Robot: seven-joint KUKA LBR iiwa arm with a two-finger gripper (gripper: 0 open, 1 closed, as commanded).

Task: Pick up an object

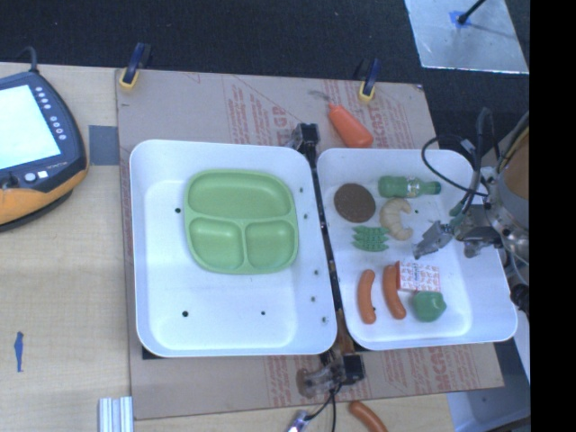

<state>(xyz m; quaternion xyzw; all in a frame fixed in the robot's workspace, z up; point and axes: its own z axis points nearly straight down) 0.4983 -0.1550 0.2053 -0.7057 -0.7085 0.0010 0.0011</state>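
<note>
Hovered w/ grey two-finger gripper (434, 240) over right shallow white bin (486, 327), fingers slightly apart, nothing held. Sat just beside small red-white packet (419, 277), near pale curved croissant (397, 218).

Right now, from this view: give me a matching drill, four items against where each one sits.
Items:
1. green plate
2. carrot
3. brown patty
4. handheld screen

Places:
A. on the cardboard behind the bins
B. in the right bin
C. in the left bin
D. on the bench, far left

Pairs: 1-C, 2-A, 3-B, 4-D
</note>
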